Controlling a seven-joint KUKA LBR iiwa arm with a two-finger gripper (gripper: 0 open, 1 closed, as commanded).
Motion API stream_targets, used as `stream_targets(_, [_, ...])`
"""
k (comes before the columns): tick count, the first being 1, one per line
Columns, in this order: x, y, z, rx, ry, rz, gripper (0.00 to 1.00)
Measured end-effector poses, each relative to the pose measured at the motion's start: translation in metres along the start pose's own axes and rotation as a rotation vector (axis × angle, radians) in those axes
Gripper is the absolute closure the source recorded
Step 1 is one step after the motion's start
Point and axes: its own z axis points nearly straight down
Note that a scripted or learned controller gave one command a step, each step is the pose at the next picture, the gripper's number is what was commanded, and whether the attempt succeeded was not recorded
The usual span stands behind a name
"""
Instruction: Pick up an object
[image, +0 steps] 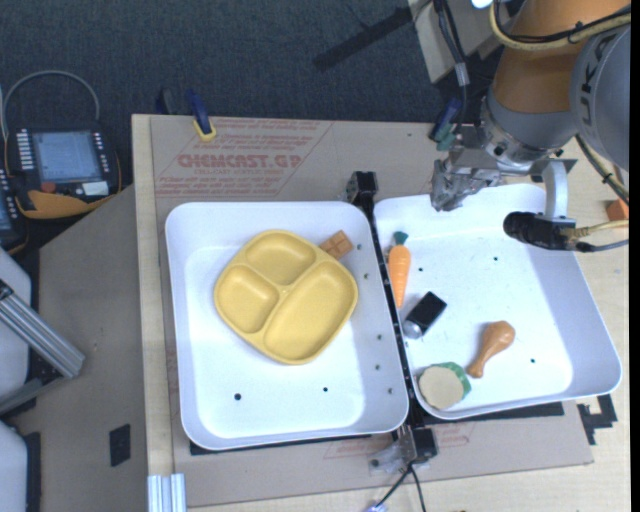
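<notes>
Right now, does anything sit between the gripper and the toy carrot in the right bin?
Nothing visible does. The gripper hangs over the right bin's far left corner, and bare white floor separates it from the toy carrot lying along the left wall. The small black block lies beyond the carrot, nearer the camera.

Arm (560, 60): upper part cut off by top and right edges. Brown block (336, 244): partly hidden behind yellow divided plate (286, 296). Claw (455, 190): finger spacing too small to tell.
</notes>
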Motion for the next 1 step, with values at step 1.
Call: stream_targets(1, [0.0491, -0.0078, 0.0170, 0.004, 0.000, 0.001, 1.00])
